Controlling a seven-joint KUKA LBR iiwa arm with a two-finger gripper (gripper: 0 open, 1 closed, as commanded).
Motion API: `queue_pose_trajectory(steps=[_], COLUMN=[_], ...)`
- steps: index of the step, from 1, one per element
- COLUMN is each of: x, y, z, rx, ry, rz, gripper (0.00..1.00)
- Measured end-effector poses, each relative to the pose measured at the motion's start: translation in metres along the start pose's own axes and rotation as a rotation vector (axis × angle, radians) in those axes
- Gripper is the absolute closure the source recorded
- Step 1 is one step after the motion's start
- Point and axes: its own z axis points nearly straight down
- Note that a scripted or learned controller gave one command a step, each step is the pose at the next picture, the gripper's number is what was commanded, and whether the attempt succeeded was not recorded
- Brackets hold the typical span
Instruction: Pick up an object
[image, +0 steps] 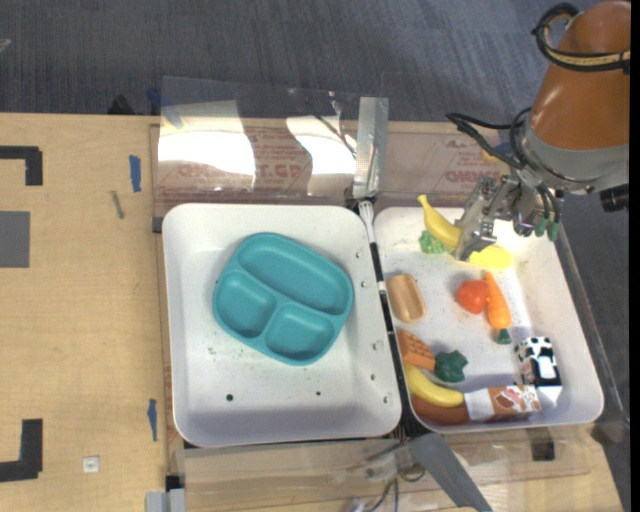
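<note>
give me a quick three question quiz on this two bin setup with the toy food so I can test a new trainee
1. True or false: the teal divided plate lies in the same bin as the carrot.
2. Which item lies nearest the gripper? A) the hot dog bun B) the yellow lemon-like piece C) the black and white cow
3. Fill in: in the right bin, one banana lies at the far end, and another banana lies at the ___ end.

Key:
1. False; the plate is in the left bin, the carrot in the right one.
2. B
3. near
</note>
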Motion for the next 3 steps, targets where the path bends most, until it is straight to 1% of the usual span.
queue_pose_trajectory(steps=[1,2,3], x=[0.017,-0.043,-0.006], y=[0.013,0.047,0.082], z=[0.092,0.021,0.096], rx=[0.000,-0.002,-0.002], ry=[0.019,0.002,0.019], rz=[-0.223,-0.175,-0.317], gripper=[1.00,1.00,1.00])
